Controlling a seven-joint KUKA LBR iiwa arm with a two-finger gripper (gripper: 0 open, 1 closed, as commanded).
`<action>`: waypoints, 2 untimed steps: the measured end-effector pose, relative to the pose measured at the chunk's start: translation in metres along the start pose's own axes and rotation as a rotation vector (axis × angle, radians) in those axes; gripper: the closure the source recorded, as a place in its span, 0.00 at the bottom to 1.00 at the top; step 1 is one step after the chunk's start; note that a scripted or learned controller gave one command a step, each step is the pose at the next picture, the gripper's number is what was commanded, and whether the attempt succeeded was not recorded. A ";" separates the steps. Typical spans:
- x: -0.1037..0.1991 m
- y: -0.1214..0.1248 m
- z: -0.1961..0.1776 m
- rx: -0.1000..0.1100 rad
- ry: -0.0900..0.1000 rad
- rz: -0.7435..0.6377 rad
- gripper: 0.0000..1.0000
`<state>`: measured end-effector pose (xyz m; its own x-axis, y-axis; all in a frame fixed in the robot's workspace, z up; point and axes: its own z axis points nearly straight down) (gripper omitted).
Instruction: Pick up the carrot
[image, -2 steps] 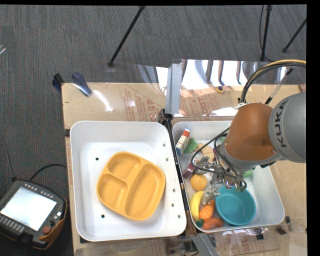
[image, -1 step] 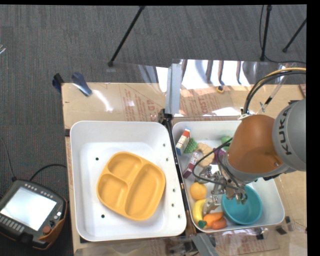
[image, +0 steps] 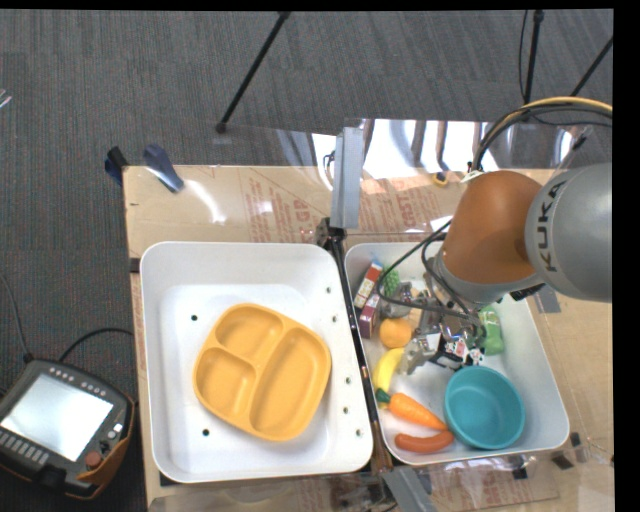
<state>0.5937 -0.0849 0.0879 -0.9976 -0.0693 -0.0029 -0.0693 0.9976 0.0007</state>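
I can't tell the end effector (image: 432, 345) state; crowded beside banana (image: 388, 368) and sausage (image: 424, 442), the carrot (image: 416, 410) risks a misgrab.

This looks like a robot lab, not a home. A big grey and orange robot arm (image: 520, 240) reaches over two shallow white plastic bins (image: 160, 300) on a cardboard-covered tabletop (image: 230, 205). A grey handheld control screen (image: 62, 425) lies on dark grey carpet (image: 120, 80). Black stand legs (image: 255, 65) cross the floor.
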 end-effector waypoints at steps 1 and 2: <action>0.104 0.008 -0.006 0.002 -0.024 0.095 0.00; 0.107 0.010 -0.013 0.000 -0.010 0.088 1.00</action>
<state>0.4863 -0.0821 0.1002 -0.9997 0.0190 -0.0125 0.0190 0.9998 0.0017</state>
